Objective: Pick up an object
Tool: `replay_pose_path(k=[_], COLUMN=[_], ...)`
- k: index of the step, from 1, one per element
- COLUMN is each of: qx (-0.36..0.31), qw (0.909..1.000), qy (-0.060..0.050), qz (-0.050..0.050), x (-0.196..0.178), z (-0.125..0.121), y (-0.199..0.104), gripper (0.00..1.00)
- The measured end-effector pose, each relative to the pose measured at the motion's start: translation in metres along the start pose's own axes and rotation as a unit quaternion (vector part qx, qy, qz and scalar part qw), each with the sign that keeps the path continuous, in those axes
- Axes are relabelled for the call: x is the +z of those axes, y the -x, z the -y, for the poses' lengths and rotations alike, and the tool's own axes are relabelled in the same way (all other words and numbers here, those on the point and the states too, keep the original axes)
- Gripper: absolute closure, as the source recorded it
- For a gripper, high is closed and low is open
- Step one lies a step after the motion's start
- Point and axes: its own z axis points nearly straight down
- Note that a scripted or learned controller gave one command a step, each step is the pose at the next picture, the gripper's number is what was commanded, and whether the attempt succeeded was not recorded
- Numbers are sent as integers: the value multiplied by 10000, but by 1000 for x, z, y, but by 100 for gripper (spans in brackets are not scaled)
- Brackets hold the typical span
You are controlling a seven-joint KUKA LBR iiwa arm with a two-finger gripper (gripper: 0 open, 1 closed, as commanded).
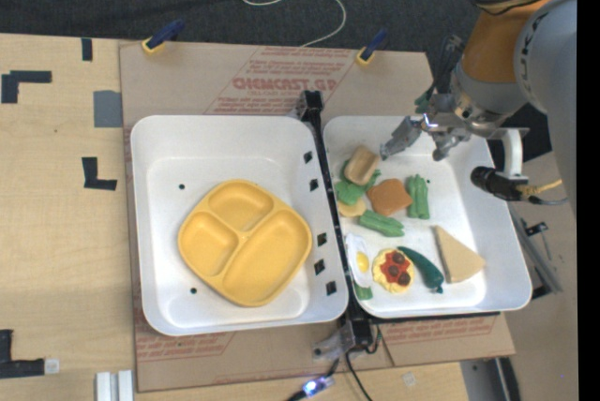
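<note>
Over the far end of the right bin (497,296) the gripper (419,139) hangs with its two fingers spread apart and nothing between them, the left finger (396,139) angled down toward the heap of toy food. That pose suits a descent not yet made: the jaws are opened wide enough to straddle a piece, and the wrist sits above the pile, not inside it.

Nearest the fingers lies a bread roll (360,166), just below and left of the claw, so it looks the likeliest target. Close by, touching or almost touching one another, are a brown bun (389,197), a lettuce leaf (350,194), a bean pod (418,197) and a second green pod (382,223). Toward the near end lie a fried egg (360,260), a small pizza (394,269), a dark green pepper (421,266) and a cheese wedge (457,254).

Such crowding makes a clean grab hard, I judge, since a closing finger may nudge a neighbour.

A yellow divided plate (246,242) lies alone in the left bin (155,141), well apart from the arm.
</note>
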Motion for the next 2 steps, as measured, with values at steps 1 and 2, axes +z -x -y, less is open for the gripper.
replay_pose_path(k=[1, 2], qx=[-13, -14], qw=[10000, 10000], qy=[67, 48], qz=[11, 16], x=[-8, 38], z=[-3, 3], y=[0, -4], gripper=[0, 0])
